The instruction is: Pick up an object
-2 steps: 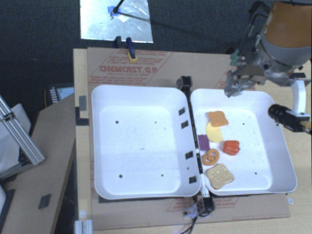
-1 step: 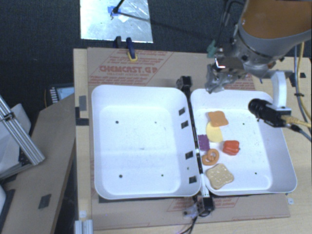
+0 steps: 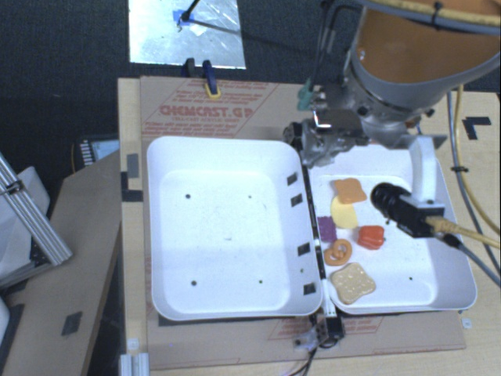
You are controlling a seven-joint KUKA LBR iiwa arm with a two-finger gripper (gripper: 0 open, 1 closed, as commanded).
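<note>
The right bin [image 3: 438, 288] holds several toy foods: an orange slice [image 3: 349, 189], a yellow block [image 3: 343, 211], a small purple piece [image 3: 326, 229], a red pepper [image 3: 371, 236], a brown pretzel [image 3: 339, 251] and a tan cracker [image 3: 353, 282]. My gripper [image 3: 318, 146] hangs over the far left corner of this bin, just above and behind the orange slice. Its metal body is dark and cluttered. The large orange and grey arm [image 3: 423, 37] rises behind it and hides the bin's far edge.
The left bin [image 3: 223, 225] lies beside the divider with its black clips [image 3: 302, 249]. A black cylinder [image 3: 399, 207] with a yellow cable sticks out over the right bin. Cardboard [image 3: 207, 108] lies under both bins; a shiny plate [image 3: 186, 22] sits behind.
</note>
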